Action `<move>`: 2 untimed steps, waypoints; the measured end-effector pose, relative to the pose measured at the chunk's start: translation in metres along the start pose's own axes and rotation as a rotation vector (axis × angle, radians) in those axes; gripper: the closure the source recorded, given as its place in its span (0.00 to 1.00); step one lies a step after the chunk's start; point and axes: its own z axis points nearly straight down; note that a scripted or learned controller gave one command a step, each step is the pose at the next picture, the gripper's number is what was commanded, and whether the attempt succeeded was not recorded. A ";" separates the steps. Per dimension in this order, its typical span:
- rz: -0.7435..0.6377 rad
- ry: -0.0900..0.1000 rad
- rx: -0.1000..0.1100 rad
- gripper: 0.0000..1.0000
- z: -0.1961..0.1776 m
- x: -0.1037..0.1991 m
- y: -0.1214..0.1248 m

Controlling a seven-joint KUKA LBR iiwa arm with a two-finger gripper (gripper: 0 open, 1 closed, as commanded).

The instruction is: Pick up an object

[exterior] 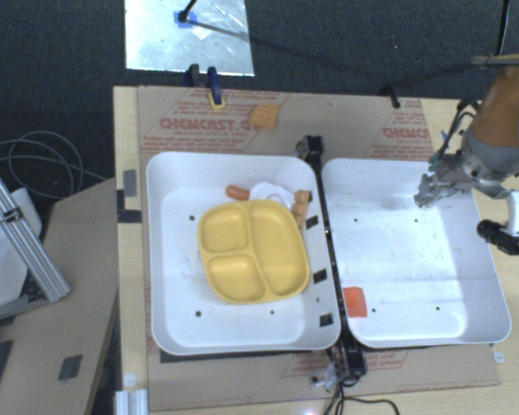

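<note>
In the left bin (169,232) lies a yellow three-part plate (253,251). Beyond its far edge sit a small orange sausage-shaped piece (238,193), a white object (271,192) and a tan piece (301,204) close to the bin's right wall. An orange-red block (354,301) rests in the right bin (432,309) at its near left corner. My gripper (426,195) hangs over the far right part of the right bin, pointing down and left, well away from the block. Nothing shows between its fingers.
A tan block (264,116) lies on the cardboard behind the left bin. A blue and yellow clamp (214,87) stands at the bench's back edge. A black clip (311,145) joins the bins at the far end. Cables lie at the far left.
</note>
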 end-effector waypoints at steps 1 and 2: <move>-0.007 0.000 -0.006 1.00 -0.010 -0.012 0.036; -0.006 0.000 -0.003 0.00 -0.009 -0.011 0.034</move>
